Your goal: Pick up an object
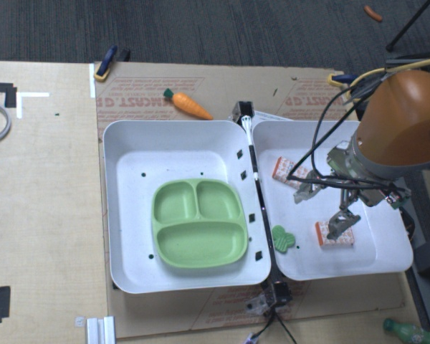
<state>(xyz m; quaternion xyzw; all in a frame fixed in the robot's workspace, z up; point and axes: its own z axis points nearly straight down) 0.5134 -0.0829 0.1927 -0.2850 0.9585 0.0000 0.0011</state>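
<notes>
Cardboard sheet (pixel 201 84) print illegible, mirrored; end effector (pixel 340 224) over red-white box (pixel 335 235).

A red-and-white box (pixel 335 235) is seen just below the pincer (pixel 338 225), another red-and-white box (pixel 284 170) up-left of it. Left of the pincer a green leaf shape (pixel 282 239) and a pale green divided plate (pixel 199 223) are seen in the white bins (pixel 122 192).
</notes>
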